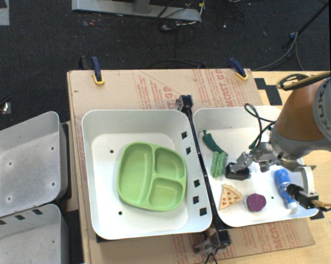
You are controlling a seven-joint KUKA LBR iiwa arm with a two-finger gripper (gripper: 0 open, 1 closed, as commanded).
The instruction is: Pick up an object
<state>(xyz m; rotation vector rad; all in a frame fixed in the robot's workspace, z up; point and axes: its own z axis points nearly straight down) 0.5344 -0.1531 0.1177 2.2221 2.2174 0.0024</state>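
The right bin holds several small items. A light green ridged vegetable lies near the bin's left wall, with a dark green curved piece just behind it. Toward the front are a toy pizza slice and a purple round item. A blue bottle with a white cap lies at the right. My gripper is low in the bin, just right of the light green vegetable and behind the pizza slice. Nothing is visibly held in it.
The left bin contains a light green divided plate. A black divider runs between the bins. The grey and orange arm covers the right bin's far right corner. White trays sit off the bench at left.
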